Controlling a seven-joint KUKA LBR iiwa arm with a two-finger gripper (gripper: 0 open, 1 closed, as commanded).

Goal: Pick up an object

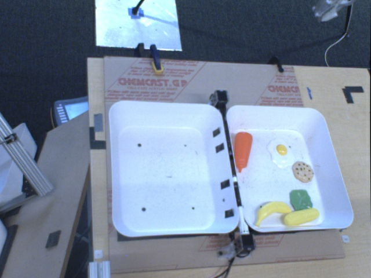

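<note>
The right bin (324, 155) holds several toy foods. An orange carrot (242, 149) lies near its left wall. A fried egg (280, 153) rests in the middle, with a round cookie (302, 171) just below and to its right. At the front lie a green piece (300, 198), a yellow banana (270, 211) and a yellow oblong piece (301, 216). My gripper (333, 2) hangs at the top right corner of the view, well beyond the bench's far edge and far from every object. It looks pale and blurred, and nothing is seen in it.
The left bin (162, 167) sits beside the right one, joined by a black-clipped divider (226, 155). A shiny metal plate (138, 15) lies beyond the bench at the back. A cable (342, 39) trails below the gripper. A metal rail (20, 155) stands at the far left.
</note>
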